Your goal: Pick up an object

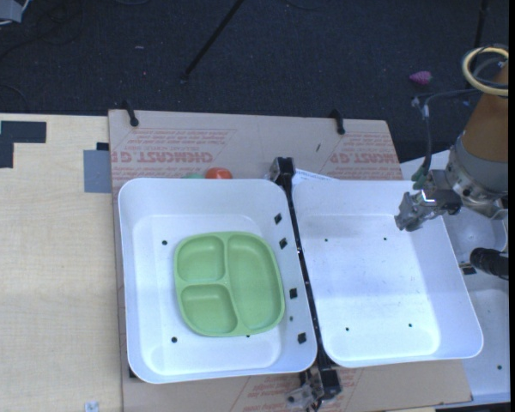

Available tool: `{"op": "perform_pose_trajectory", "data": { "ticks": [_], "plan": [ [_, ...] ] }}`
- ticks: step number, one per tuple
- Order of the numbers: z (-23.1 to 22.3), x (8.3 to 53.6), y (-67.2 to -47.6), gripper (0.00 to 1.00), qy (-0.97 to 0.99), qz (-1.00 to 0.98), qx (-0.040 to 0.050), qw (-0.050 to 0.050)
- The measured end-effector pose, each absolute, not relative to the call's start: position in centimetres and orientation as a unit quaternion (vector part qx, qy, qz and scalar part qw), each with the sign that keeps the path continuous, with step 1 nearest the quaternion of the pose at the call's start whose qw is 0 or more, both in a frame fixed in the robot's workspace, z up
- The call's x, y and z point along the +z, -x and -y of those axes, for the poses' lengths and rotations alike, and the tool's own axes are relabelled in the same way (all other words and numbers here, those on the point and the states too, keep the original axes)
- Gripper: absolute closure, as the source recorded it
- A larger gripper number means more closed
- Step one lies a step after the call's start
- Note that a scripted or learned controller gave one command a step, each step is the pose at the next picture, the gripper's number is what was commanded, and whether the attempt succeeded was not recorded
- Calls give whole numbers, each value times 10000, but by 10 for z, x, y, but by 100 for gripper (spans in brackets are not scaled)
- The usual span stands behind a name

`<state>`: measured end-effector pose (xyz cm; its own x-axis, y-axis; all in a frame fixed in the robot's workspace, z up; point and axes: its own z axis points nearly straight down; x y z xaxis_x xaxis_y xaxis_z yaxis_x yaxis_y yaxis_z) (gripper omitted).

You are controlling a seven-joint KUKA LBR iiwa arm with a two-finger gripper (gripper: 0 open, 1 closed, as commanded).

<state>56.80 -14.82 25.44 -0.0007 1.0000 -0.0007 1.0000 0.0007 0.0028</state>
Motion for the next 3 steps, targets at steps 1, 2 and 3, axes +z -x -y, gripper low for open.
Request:
{"op": "perform_pose_trajectory", "data": {
  "ticks": [1,2,3],
  "plan": [
    [97,245,-562,100,-7061,-7082,-7,-22],
    [44,250,-571,100,-7053,-7089,-2,-17],
    [-3,233,-578,100,-7057,-7085,-13,-25]
  ]
}}
